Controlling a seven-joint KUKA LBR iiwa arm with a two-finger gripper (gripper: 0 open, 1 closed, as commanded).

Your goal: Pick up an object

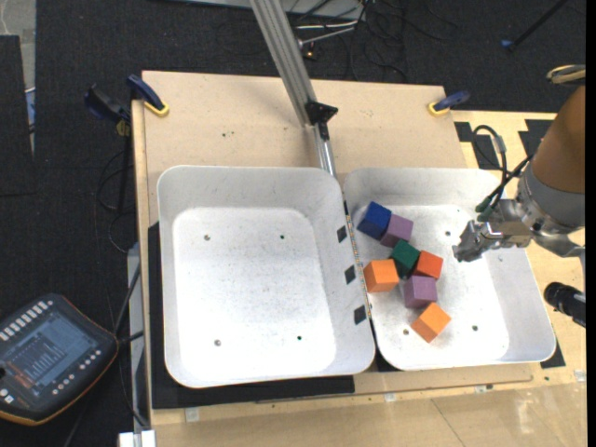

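**Gripper above the right bin, beside a cluster of blocks**

The gripper (pixel 468 247) hangs over the right bin (pixel 521 338), near its right side; whether it is open or closed cannot be told, and no block is seen in it. To its left lies the cluster: red block (pixel 429 265), green block (pixel 405 253), two purple blocks (pixel 400 228) (pixel 420 291), blue block (pixel 374 219), two orange blocks (pixel 381 275) (pixel 432 321). The left bin (pixel 186 203) adjoins.

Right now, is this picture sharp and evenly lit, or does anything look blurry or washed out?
Camera view: light is even and soft, with faint shadows under the blocks; the white bins look bright but keep their speckle; the gripper is slightly soft; the floor around the bench is dark.
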